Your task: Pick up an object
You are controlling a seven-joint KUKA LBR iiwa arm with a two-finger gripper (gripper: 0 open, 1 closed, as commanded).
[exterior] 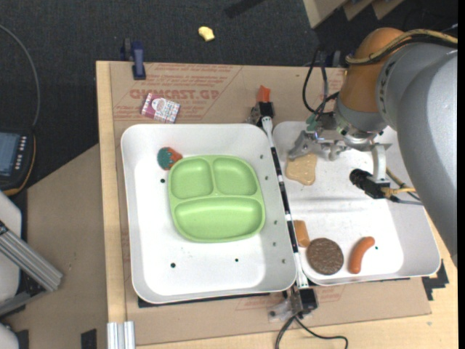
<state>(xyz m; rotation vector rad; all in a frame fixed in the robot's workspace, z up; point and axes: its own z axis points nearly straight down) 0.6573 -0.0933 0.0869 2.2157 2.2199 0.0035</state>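
Note:
My gripper (317, 147) hangs low over the far left corner of the right bin (407, 267). Just in front of it, by the bin's left wall, lies a flat tan slice (302, 170), very close to the gripper; whether they touch is unclear. At the near end of the same bin sit a round brown patty (324, 256), a reddish sausage (362, 254) and a small orange block (300, 233). In the left bin (145, 260) a green divided plate (216, 198) lies flat, with a small red-and-green piece (169, 157) at its far left corner.
The arm's thick grey body (429, 122) covers the right side of the right bin. The ridge where the two bins meet (282, 202) runs between them. A pink-and-white packet (160, 107) lies on the cardboard behind the left bin, near a blue clamp (136, 58).

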